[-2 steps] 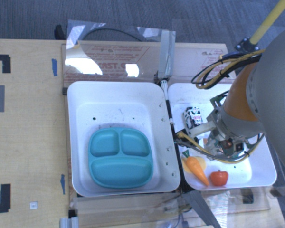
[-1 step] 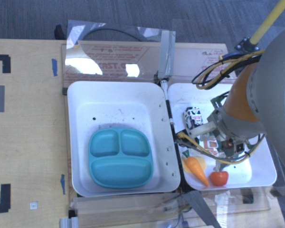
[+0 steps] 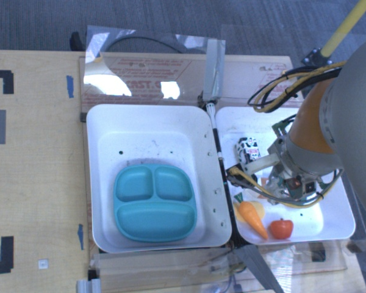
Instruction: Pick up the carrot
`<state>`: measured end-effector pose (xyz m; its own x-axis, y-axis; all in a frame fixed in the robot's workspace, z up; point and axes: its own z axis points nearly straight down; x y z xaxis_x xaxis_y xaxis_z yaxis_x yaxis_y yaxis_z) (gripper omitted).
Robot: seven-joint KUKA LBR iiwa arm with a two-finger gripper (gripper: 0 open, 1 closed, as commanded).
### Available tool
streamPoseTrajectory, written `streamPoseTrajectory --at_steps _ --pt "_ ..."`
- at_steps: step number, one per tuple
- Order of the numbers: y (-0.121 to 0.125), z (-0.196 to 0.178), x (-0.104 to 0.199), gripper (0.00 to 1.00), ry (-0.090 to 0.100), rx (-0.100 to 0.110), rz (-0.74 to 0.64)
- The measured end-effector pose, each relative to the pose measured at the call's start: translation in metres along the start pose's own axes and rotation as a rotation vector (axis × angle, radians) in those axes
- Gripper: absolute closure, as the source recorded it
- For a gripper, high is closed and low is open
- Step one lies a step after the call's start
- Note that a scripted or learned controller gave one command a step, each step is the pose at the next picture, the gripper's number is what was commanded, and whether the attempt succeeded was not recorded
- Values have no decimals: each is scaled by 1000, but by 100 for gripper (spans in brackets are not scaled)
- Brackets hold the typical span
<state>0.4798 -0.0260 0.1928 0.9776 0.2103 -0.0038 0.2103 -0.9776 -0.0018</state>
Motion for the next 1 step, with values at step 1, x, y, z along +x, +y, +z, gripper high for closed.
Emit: streamPoseTrajectory --at_steps 1 --pt "-23 10 53 100 0 0 7"
